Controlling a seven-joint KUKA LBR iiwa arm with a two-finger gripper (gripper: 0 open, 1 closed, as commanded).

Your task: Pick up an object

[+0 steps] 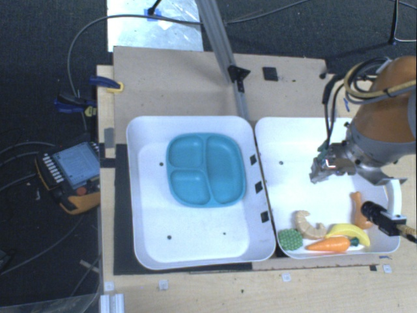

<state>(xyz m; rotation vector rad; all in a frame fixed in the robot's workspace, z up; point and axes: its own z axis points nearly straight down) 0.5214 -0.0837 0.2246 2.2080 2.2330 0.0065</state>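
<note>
Nothing is picked up yet.
From above, the gripper (328, 167) hangs over the bare middle of the right bin (287, 142), and I cannot tell how its jaws stand. The toy foods lie together at the bin's near edge: a carrot (328, 244), a banana (350, 231), a green ball (290, 239) and a tan piece (308, 223). The left bin (146, 194) has a blue plate (206, 169). The grab is not done yet.

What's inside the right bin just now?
Toy food lies in the right bin near its front edge: banana, carrot, green piece, tan piece. The tool and arm cover part of the floor.
</note>
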